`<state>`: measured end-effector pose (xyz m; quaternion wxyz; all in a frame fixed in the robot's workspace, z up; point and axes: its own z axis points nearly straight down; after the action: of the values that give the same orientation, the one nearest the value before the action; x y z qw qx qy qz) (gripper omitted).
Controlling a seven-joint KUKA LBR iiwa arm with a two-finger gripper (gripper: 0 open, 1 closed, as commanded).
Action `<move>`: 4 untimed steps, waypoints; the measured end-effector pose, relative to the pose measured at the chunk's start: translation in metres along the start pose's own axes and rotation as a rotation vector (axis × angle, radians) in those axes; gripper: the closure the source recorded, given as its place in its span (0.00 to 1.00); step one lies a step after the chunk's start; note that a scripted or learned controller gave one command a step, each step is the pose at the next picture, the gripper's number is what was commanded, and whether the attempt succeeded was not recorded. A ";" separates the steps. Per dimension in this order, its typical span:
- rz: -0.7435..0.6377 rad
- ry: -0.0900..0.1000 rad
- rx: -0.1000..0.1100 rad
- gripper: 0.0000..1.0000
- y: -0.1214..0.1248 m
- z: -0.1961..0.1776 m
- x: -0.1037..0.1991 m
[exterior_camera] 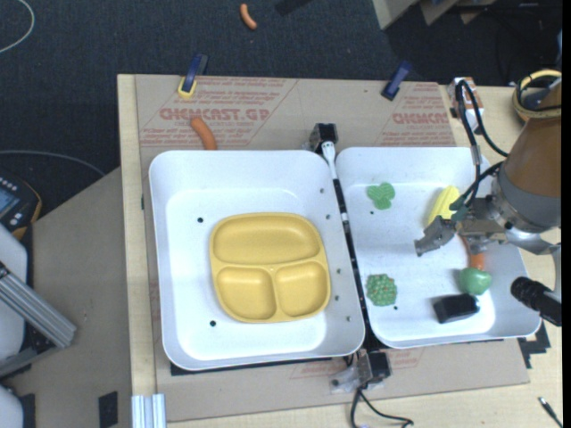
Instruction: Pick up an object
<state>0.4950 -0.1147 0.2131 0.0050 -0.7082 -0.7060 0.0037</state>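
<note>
The yellow block (442, 205) seems the nearest candidate for the pick, lying tilted in the right bin (406, 328) toward its far right side, just beside the wrist of the arm. The gripper (434, 238) hovers low over the bin floor just in front of that block, its dark fingers pointing left toward the bin's middle; whether the claw is apart or together cannot be told, and nothing is visibly between it.

Other choices lie scattered in the same bin: a green broccoli-like piece (382, 194) near the far wall, a rounder green bumpy piece (382, 289) near the divider, a smooth green object (475, 280) close under the arm with a small orange-red item (478, 259) touching it, and a black block (455, 308) near the front rim. The left bin (178, 266) holds a yellow divided tray (268, 266).

The main risk is that the claw descends onto bare white floor, since it sits between objects rather than squarely over any one. A close there would catch nothing. The yellow block is partly tucked under the wrist, so an approach could nudge it sideways instead of gripping it. The clustered green object and orange-red item could also be pushed together, spoiling a clean grasp.
</note>
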 end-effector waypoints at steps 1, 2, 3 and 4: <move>-0.003 -0.002 -0.013 0.00 0.003 -0.006 0.000; -0.003 0.000 -0.005 0.00 0.000 0.037 0.000; -0.003 0.001 -0.005 0.00 0.003 0.100 0.004; -0.002 0.000 -0.008 0.00 0.003 0.130 0.005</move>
<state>0.4966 -0.1097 0.0828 0.0022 -0.7073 -0.7069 0.0008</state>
